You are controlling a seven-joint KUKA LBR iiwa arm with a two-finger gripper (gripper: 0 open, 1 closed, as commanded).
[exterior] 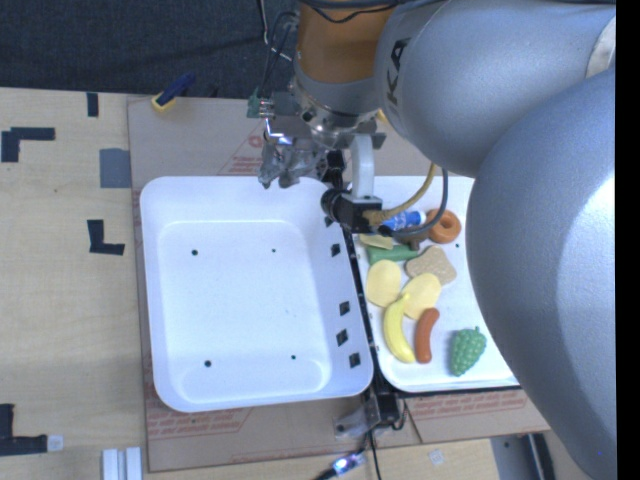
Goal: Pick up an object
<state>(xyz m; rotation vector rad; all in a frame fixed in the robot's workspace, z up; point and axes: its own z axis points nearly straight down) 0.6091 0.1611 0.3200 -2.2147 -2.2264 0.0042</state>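
1. Over the far edge of the left bin (165, 268), near its far right corner, the gripper (285, 168) is hanging from the grey arm (500, 98), whose orange band (350, 18) is sitting just above the wrist.
2. Whether the gripper's parts are standing apart or together I cannot tell, since the metal there is showing as a dark tangle, and nothing can be made out between them.
3. Along the left part of the right bin (440, 376), the toy foods are lying in a cluster, close to the wall shared with the left bin.
4. Near the far edge of that cluster, a brown doughnut (445, 227) is sitting beside a small blue piece (407, 220), with a green strip (395, 252) lying just nearer.
5. A tan bread slice (432, 265) is resting just nearer than the doughnut, touching a pale yellow lemon-like piece (383, 282) and another yellow lump (421, 294).
6. Toward the near edge, a yellow banana (398, 332) is lying alongside a red sausage (425, 334), and a green bunch of grapes (465, 351) is sitting to their right, just apart.
7. Both bins are resting on a brown cardboard sheet (190, 138) on the bench (60, 318).
8. At the far left corner of that cardboard sheet, a blue and yellow object (172, 90) is lying at a slant.
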